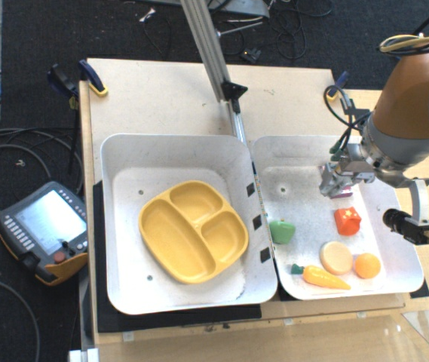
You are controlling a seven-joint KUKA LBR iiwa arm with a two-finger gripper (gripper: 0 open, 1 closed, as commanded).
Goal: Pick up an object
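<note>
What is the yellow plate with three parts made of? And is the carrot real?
The yellow plate looks like moulded plastic: one even colour, smooth rounded dividers and a soft matte sheen. The carrot looks like a toy, probably plastic or rubber: its orange is flat and smooth, and its green tip is a neat block. I can't be sure from a picture alone.

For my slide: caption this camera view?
Hand above right bin of toy food; yellow divided plate in left bin.

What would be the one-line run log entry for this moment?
arm: over right white bin | gripper: low above small pink object, grasp unconfirmed | red block, green piece, carrot: in bin | yellow divided plate: left bin
</note>
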